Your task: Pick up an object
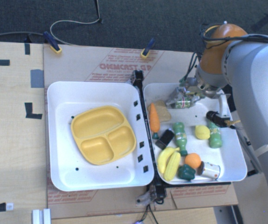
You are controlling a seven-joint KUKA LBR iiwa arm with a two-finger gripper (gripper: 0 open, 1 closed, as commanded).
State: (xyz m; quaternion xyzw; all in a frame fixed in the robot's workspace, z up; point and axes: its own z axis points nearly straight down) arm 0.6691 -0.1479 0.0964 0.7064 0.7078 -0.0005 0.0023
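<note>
Blurring gripper (182, 98), bread slice (161, 111) half-hidden

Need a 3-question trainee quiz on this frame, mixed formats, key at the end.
1. True or false: the yellow divided tray lies in the right bin.
2. Multiple choice: what lies just to the left of the orange in the camera view? A) the banana B) the lemon C) the carrot
3. Fill in: the gripper hovers over the ____ bin, near its far edge.

Key: 1 false, it lies in the left bin; 2 A; 3 right.
</note>
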